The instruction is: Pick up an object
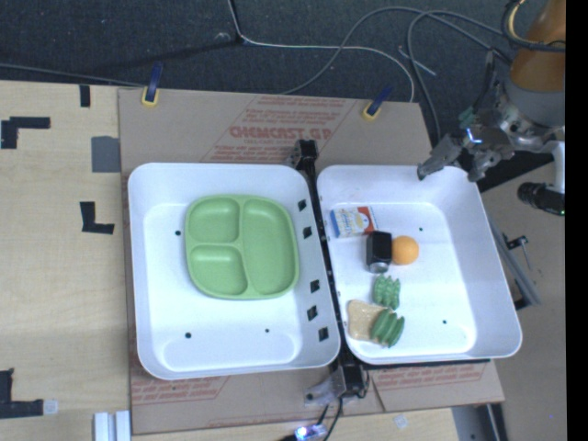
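Bins (230, 361) glossy white plastic; green tray (243, 246) matt.

Green divided plate (243, 247) lies in left bin (147, 246); cables (367, 35) trail behind.

The arm (537, 53) has a grey metallic wrist housing beneath an orange band, with dark fittings, a small blue light, and a dark end effector (450, 159) at its tip.

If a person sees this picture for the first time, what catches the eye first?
The pale green divided plate in the left bin stands out most. Next comes the small cluster in the right bin: an orange ball touching a black block, with green toy vegetables below. The tool hovers over that bin's far right corner.
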`<state>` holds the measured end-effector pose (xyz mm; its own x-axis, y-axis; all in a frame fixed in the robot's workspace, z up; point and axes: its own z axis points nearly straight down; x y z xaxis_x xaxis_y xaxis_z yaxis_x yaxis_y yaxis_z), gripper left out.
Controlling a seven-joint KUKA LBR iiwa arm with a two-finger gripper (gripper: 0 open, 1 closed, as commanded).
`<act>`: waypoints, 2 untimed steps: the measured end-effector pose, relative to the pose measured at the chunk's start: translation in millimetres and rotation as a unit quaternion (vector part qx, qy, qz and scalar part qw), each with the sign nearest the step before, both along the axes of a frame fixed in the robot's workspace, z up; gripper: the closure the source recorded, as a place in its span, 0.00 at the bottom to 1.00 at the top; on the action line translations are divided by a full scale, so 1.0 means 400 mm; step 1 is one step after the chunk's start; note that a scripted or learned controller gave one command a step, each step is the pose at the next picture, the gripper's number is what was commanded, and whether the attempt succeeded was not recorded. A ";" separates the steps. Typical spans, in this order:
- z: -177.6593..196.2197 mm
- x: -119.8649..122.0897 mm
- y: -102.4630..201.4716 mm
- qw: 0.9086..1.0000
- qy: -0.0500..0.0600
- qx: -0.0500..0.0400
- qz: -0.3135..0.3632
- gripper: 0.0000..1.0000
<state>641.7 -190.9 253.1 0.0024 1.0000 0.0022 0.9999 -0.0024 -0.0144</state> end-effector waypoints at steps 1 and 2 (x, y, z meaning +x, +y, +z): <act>0.022 0.006 0.002 1.000 -0.007 -0.001 0.002 0.00; -0.136 0.014 -0.003 1.000 -0.004 -0.001 0.002 0.00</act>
